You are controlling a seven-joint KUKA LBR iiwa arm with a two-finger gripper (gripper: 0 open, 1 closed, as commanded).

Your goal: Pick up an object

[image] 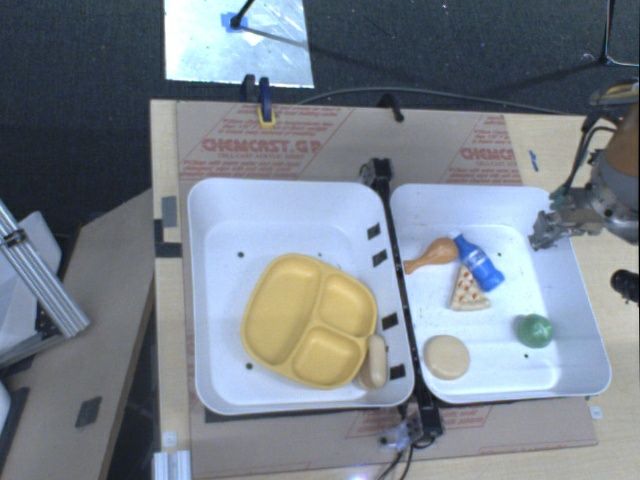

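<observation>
Blue bottle (478, 262) lies diagonally, cap seemingly upper-left; gripper (548, 230) hovers near.

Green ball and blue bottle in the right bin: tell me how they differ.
The green ball is round; the blue bottle is long and lies on its side. The ball sits alone near the bin's right wall; the bottle touches a pizza slice and lies close to a drumstick. The ball is plain green; the bottle has a white band. Both rest in the right bin, away from the gripper.
</observation>
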